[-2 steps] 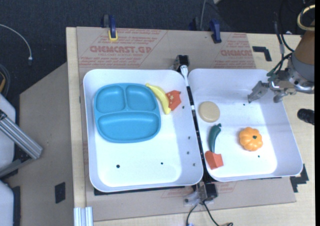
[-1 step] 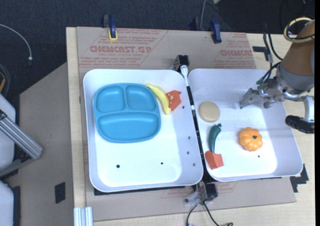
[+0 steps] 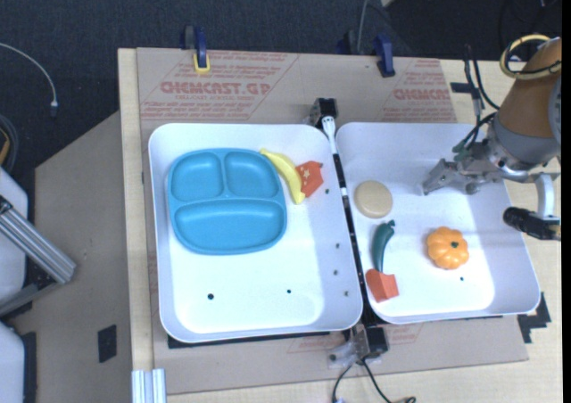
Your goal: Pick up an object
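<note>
Approach is the step you are in: the grey metal end effector (image 3: pixel 446 176) hangs over the upper part of the right shallow white plastic bin (image 3: pixel 500 303), its fingers splayed wide and nothing between them. No object has been chosen by contact yet; every item lies apart from the fingertips.

Nearest to the end effector, off its tip toward the bin divider, lies the round beige disc-shaped toy (image 3: pixel 373 198). Below the end effector, toward the bin's near edge, sits the small orange toy pumpkin (image 3: pixel 447 248). Further out on the divider side, beyond the disc, lie the dark green toy pepper (image 3: pixel 382 244) and, just touching its lower end, the small red block (image 3: pixel 382 285).

Far across the divider from the end effector, the left bin holds the blue sectioned plastic plate (image 3: pixel 227 201), the yellow toy banana (image 3: pixel 285 174) leaning on its rim, and a red-orange wedge piece (image 3: pixel 310 177) beside the banana.

Your next move, as I judge it, is to centre the open fingers over one right-bin item, likely the disc or pumpkin, then descend. The pumpkin's rounded body may slip out if you close off-centre.
</note>
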